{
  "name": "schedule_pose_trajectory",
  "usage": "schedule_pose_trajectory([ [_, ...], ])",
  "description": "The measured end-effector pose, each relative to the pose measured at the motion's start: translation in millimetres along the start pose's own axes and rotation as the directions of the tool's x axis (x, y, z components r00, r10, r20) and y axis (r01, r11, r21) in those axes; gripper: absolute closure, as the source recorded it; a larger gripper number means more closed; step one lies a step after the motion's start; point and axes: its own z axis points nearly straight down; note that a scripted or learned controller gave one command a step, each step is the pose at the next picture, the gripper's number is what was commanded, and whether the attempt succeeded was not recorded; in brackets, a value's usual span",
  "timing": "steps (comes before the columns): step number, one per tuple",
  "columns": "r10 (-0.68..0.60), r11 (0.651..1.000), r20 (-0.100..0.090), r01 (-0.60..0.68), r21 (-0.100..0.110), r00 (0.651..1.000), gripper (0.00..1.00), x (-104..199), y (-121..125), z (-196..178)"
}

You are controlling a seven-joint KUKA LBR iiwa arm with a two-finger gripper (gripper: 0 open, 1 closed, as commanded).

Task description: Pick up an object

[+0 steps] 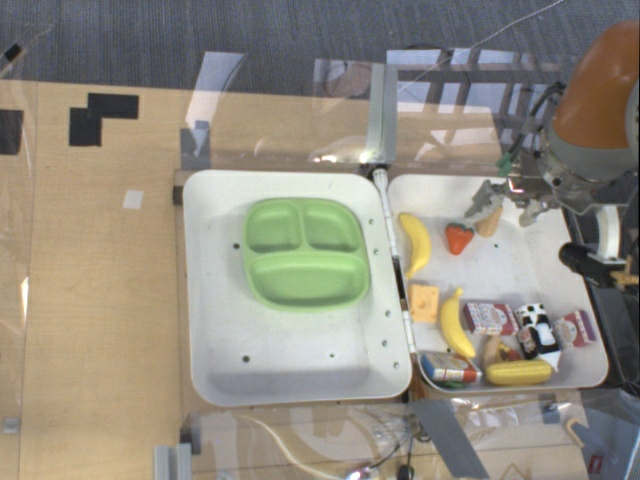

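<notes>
We see open floor mid right bin (575,298), between strawberry (458,238) and the front clutter: bananas (415,243), cheese (424,304), cartons (487,317). Left bin (215,298) mostly blocked by green tray (304,253); its front strip is open.

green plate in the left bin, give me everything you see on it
The green plate is a rounded-rectangle divided tray, light green, matte, plastic by the look of it. It has three compartments: two smaller ones along the far side and one wide one on the near side, split by raised ridges. It lies flat and upright, roughly in the middle of the left bin, resting on the bin floor. Nothing lies in it or touches it otherwise.
</notes>
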Motion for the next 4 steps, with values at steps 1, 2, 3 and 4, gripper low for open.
schedule_pose_trajectory([
  [1, -0.236, 0.972, 0.001, 0.236, -0.004, 0.972, 0.0, 2.2, 49.9, 133.1],
  [2, -0.249, 0.968, 0.003, 0.249, -0.007, 0.969, 0.0, -15.4, 33.8, 140.1],
  [3, -0.25, 0.968, 0.003, 0.25, -0.016, 0.968, 1.0, -13.3, 36.9, 126.5],
  [4, -0.31, 0.951, 0.001, 0.31, -0.005, 0.951, 1.0, 60.2, 61.8, 41.6],
])
